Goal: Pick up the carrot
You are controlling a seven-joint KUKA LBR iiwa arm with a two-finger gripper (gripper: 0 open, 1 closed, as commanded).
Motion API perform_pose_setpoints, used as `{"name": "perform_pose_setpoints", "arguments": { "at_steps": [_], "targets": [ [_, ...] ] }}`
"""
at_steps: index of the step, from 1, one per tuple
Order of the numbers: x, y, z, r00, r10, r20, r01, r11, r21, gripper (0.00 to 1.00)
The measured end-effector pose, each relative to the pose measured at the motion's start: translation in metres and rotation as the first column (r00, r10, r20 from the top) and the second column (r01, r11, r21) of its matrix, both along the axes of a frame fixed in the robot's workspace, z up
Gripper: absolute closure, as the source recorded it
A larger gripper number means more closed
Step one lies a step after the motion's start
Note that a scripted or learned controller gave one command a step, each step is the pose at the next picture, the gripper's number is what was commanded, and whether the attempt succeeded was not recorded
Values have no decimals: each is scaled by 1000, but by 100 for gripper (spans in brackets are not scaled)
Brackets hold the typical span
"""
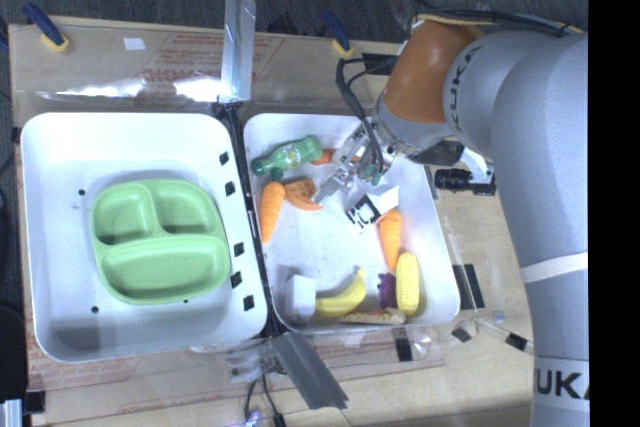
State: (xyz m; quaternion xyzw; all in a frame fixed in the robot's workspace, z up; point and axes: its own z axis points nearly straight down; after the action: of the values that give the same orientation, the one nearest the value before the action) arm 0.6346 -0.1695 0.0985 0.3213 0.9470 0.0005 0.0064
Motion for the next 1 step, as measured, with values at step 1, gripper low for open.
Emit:
{"name": "perform_pose_setpoints", "arguments": {
  "at_steps": [1],
  "targets": [
    [-60,-40,1,966,258,0,-258,966,-2,0]
  ]
}}
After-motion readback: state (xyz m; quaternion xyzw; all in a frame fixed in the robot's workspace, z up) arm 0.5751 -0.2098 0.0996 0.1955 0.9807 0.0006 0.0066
